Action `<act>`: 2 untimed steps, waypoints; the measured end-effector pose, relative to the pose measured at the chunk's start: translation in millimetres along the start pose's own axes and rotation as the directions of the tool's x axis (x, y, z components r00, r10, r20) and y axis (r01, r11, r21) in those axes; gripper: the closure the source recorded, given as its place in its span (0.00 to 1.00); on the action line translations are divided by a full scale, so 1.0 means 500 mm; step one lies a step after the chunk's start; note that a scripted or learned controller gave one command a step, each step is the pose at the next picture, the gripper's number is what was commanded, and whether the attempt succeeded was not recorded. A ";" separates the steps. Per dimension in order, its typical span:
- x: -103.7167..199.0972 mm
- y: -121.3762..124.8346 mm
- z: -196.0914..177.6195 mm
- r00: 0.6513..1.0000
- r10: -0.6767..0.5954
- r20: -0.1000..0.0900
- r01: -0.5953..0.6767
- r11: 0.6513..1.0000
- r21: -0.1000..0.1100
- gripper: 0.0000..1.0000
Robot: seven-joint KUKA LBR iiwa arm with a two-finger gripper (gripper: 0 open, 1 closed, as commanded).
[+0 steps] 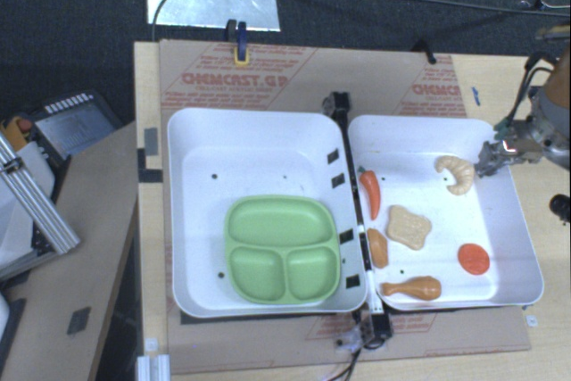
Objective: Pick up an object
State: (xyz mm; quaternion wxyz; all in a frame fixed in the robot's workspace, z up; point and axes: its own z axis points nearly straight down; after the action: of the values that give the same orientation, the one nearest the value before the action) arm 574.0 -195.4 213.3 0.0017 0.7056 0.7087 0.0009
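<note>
Nearest the camera, along the front of the right bin (526, 281), lies a toy drumstick (412, 287), its long axis running three to nine o'clock. Just behind it sit a small orange piece (377, 247), a slice of toast (409, 227) and, off at three o'clock, a red tomato (474, 259). A red chilli (371, 191) lies along the divider, pointing twelve to six. In the left bin (192, 192) rests a green divided plate (283, 248).

Further back — near the right bin's far right wall — is the croissant (457, 173), curled, its length running roughly twelve to six. The gripper (489, 158) hangs just beside it at about two o'clock from the croissant, so the likeliest pick lies toward eight o'clock from the jaws. Whether they are spread or closed I cannot tell — too small and dark.
</note>
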 end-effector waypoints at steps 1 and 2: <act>0.106 0.042 0.007 1.000 -0.006 -0.003 0.006 1.000 0.000 1.00; 0.220 0.049 0.015 1.000 -0.006 -0.003 0.006 1.000 0.003 1.00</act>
State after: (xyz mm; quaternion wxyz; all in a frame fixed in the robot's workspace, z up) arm 597.9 -85.5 205.9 -0.0003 0.7035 0.7107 0.0011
